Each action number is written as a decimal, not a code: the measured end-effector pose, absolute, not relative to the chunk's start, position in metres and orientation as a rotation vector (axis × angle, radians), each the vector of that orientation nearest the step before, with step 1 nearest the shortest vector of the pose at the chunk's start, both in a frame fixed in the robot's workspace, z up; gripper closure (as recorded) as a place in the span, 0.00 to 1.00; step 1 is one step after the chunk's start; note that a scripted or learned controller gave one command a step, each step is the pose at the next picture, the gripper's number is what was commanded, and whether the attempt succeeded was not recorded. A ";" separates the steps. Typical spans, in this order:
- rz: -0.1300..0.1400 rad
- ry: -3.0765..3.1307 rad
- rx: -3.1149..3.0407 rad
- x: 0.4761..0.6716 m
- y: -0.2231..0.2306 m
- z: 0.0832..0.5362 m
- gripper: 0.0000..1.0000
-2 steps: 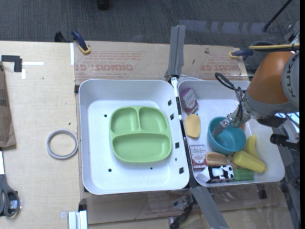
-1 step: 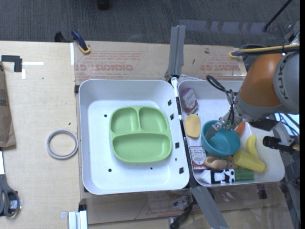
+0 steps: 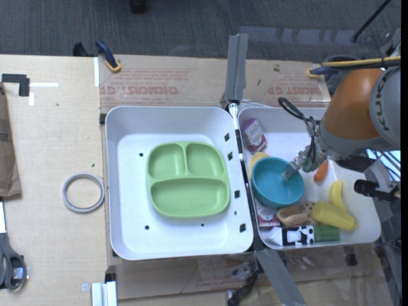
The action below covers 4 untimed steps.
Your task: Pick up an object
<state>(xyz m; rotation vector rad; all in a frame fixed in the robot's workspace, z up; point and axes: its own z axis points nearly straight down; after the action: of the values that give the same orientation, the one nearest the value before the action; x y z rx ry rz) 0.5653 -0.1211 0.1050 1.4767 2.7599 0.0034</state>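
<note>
In the right bin (image 3: 280,115) my gripper (image 3: 293,169) reaches down over the right rim of a blue bowl (image 3: 273,182). Around the bowl lie a purple packet (image 3: 254,133), a yellow banana-like toy (image 3: 334,215), a small orange piece (image 3: 320,171), a tan wooden piece (image 3: 294,216) and a black-and-white block (image 3: 294,236). The arm's orange band (image 3: 352,104) hangs above the bin's right side. The left bin (image 3: 127,190) holds a green divided plate (image 3: 188,178).
A roll of tape (image 3: 83,192) lies on the bench left of the bins. Scissors (image 3: 11,266) sit at the lower left corner. A grey divider bar (image 3: 236,69) runs between the bins at the back. A blue-handled clamp (image 3: 108,55) sits at the back.
</note>
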 end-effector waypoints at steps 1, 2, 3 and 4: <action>-0.003 2.711 1.580 0.619 -0.087 0.192 1.00; 0.002 2.479 1.922 0.602 -0.137 0.103 1.00; -0.001 2.481 1.924 0.601 -0.137 0.100 0.00; 0.001 2.543 1.842 0.579 -0.192 0.093 0.00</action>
<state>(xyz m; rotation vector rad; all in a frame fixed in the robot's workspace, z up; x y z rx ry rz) 0.5792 -0.1924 0.0929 1.8416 2.5433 0.0009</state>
